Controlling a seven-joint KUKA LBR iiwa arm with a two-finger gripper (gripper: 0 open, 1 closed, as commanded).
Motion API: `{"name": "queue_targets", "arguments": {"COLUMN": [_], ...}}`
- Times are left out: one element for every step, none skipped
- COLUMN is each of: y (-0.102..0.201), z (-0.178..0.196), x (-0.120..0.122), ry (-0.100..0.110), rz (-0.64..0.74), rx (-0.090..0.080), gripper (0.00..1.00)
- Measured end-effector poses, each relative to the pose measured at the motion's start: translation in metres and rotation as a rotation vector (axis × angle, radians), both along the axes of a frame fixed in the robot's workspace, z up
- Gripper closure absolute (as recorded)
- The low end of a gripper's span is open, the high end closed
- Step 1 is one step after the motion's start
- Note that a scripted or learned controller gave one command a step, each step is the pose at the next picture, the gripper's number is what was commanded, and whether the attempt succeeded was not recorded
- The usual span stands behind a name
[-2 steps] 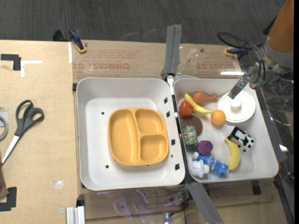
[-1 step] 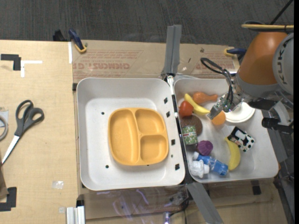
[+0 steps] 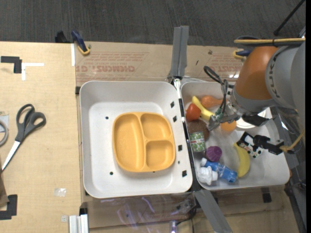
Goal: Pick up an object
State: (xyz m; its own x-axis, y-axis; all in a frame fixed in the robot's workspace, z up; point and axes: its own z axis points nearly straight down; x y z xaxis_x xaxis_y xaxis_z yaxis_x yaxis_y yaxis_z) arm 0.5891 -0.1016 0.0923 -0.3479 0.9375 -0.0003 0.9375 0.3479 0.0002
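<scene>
Jaws low in the right bin (image 3: 272, 178), near its middle, pointing toward the left side of the view; cannot tell whether they are open or closed, and nothing is visibly between them. Orange ball (image 3: 228, 126) just beside the jaws on the near side, possibly touching, resting on the bin floor. Small yellow banana-shaped piece (image 3: 201, 108) just to the left of the jaws, lying at a slant, with an orange fruit (image 3: 210, 101) behind it and a red fruit (image 3: 193, 111) against the bin's left wall. Brown item (image 3: 197, 127) in front of the red fruit, then a green-labelled can (image 3: 197, 142) in front of that, both along the left wall. Purple object (image 3: 213, 153) near the can, toward the bin's front. Blue and white toy (image 3: 216, 173) at the front-left corner. Larger banana (image 3: 243, 160) near the front, right of the purple object, apart from the jaws. Grey arm (image 3: 286, 76) comes in from the right, orange band (image 3: 255, 72) over the bin's far edge. Left bin (image 3: 95, 130) holds a yellow divided plate (image 3: 144, 142), flat, roughly centred. Cardboard sheet (image 3: 121, 62) lies behind both bins. Scissors (image 3: 22, 125) on the surface (image 3: 43, 178), well left of the bins.
</scene>
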Motion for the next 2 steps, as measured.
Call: {"name": "queue_targets", "arguments": {"y": [-0.0553,-0.0549], "z": [0.0913,0.0909], "x": [0.0258,0.0258], "ry": [-0.001,0.0], "rz": [-0.062,-0.062], "rx": [-0.002,-0.002], "gripper": [1.0,0.0]}}
